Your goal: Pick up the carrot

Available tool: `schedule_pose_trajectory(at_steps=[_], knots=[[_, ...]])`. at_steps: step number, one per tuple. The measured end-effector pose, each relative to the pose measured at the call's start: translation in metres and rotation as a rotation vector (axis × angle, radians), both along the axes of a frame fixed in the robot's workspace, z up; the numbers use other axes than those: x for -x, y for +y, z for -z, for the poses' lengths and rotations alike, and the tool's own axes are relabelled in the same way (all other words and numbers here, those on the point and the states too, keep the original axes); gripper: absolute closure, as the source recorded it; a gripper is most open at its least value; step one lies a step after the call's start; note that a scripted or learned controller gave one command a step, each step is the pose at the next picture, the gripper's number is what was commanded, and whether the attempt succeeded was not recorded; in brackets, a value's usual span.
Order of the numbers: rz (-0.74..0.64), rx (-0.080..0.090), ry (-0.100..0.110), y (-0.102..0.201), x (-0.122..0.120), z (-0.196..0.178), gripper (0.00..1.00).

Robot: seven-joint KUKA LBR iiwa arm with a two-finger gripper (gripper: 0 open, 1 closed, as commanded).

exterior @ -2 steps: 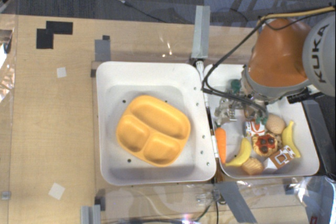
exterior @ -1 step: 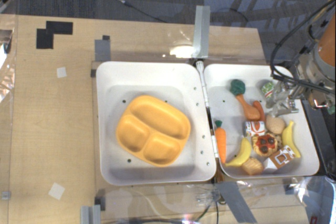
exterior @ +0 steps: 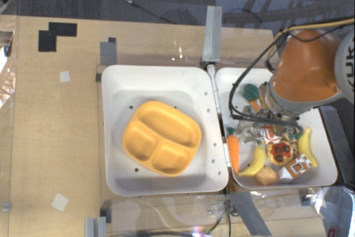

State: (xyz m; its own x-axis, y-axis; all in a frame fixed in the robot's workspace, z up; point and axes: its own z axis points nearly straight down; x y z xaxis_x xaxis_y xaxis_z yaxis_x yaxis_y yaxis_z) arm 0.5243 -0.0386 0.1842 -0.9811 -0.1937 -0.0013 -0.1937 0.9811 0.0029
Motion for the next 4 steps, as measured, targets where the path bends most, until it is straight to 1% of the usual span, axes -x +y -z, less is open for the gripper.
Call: schedule_pose_trajectory(at_steps=[1, 2, 3, 4], knots=[[-0.001, 0.001, -0.017, 0.000, -0.004, -0.016, 1.00], [-0.004, 0.001, -0.027, 0.001, -0.007, -0.028, 1.00], [-0.125, 0.007, -0.012, -0.078, 0.024, -0.073, 1.00], [0.118, 0.002, -0.007, -0.058, 0.009, -0.042, 1.00]])
